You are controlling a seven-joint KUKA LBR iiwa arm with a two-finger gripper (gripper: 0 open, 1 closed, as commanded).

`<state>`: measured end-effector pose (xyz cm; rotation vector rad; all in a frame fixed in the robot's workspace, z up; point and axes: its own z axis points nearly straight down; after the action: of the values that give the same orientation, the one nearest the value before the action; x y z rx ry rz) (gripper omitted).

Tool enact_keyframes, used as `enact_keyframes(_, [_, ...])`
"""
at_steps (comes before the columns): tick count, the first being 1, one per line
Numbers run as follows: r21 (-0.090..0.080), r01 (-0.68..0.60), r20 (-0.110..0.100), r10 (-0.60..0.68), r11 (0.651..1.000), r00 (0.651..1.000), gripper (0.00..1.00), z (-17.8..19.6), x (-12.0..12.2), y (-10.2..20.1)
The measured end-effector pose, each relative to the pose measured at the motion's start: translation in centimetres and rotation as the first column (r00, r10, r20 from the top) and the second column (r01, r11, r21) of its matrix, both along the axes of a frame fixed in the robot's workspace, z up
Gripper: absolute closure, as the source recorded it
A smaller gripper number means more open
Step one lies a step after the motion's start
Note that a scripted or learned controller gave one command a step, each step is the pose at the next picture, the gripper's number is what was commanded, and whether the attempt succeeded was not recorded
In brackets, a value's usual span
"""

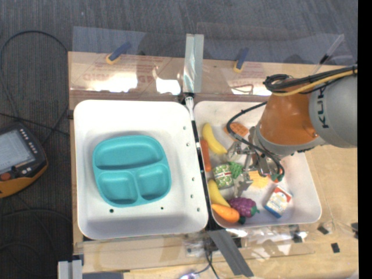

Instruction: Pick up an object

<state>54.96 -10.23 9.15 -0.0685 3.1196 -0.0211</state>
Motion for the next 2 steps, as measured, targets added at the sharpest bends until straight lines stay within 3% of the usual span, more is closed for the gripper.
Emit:
enact_keyframes(1, [0.013, 0.125, 0.003, -0.125, 0.992, 0.992, 0.00, -0.03, -1.68, -0.12])
enact_keyframes(2, [0.010, 0.126, 0.000, -0.126, 0.992, 0.992, 1.00, 0.74, -1.70, -0.27])
